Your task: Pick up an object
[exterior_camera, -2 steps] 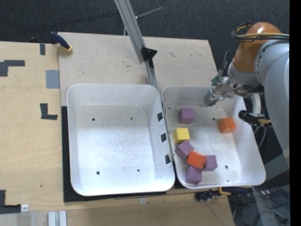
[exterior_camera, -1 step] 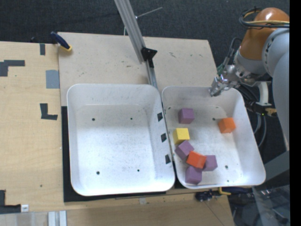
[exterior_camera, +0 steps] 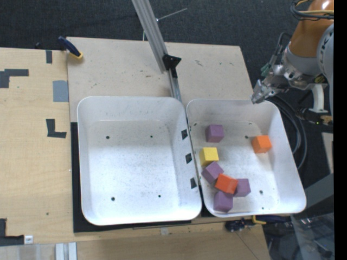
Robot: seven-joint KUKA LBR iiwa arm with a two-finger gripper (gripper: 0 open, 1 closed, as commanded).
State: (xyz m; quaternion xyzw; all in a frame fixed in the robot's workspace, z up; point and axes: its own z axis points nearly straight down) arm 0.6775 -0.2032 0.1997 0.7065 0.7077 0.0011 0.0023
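The pincer (exterior_camera: 259,95) hangs at the far right corner of the right bin (exterior_camera: 282,124), just above its rim, on the grey arm (exterior_camera: 303,53) with its orange band, which reaches in from the right; whether it is open or closed cannot be told, and nothing is seen in its grip. In the right bin, nearest the pincer, an orange cube (exterior_camera: 262,143) lies alone by the right wall. A purple cube (exterior_camera: 214,132) sits toward the bin's far left part, with a yellow cube (exterior_camera: 209,155) just in front of it. Closer to the front edge a cluster lies together: a purple block (exterior_camera: 212,171), an orange block (exterior_camera: 226,184) touching it, another purple block (exterior_camera: 243,187) to its right and a purple block (exterior_camera: 223,201) nearest the front rim. The left bin (exterior_camera: 87,161) stands beside it on the worktop (exterior_camera: 32,145), their rims touching.
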